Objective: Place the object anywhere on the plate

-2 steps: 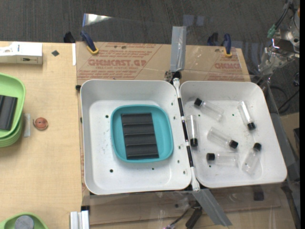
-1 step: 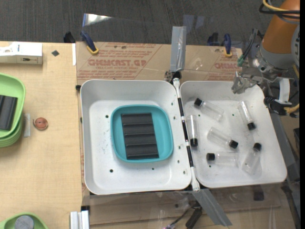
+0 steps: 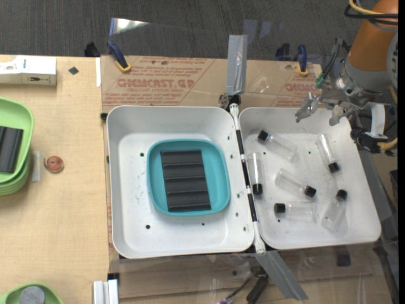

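A teal plate (image 3: 188, 177) with a dark ribbed insert lies in the left white bin (image 3: 126, 170). Several clear vials with black caps lie scattered in the right white bin (image 3: 367, 220), among them one at the upper left (image 3: 274, 142), one near the right wall (image 3: 328, 153) and one along the left wall (image 3: 255, 175). My gripper (image 3: 321, 112) hangs over the right bin's far right corner, open, with nothing between its fingers. The vials sit below and to its left, apart from it.
A brown cardboard sheet (image 3: 164, 81) lies behind the bins, held by clamps. On the wooden bench to the left are a green tray (image 3: 19, 122), a small reddish disc (image 3: 54, 164) and a white box (image 3: 28, 71).
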You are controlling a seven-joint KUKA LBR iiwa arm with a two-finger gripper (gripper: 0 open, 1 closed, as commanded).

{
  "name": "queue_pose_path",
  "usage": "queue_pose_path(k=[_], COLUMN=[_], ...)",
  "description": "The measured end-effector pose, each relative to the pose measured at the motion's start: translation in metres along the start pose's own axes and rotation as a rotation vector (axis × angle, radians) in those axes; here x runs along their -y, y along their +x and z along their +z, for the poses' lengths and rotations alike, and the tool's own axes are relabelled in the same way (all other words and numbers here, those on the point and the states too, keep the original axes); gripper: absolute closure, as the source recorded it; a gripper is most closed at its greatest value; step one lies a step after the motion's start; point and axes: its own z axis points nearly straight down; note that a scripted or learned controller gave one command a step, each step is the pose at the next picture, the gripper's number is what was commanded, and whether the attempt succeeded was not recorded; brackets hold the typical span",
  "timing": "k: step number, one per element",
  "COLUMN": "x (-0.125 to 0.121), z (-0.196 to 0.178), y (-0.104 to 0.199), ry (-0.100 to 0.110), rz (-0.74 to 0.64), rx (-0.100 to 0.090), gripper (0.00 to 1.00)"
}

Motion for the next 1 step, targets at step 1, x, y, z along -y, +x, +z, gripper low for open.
queue_pose_path(k=[1], x=[0.0234], z=[-0.0841], y=[-0.0488], ry=[-0.001], rz=[0.058], rx=[0.001], gripper=[0.00])
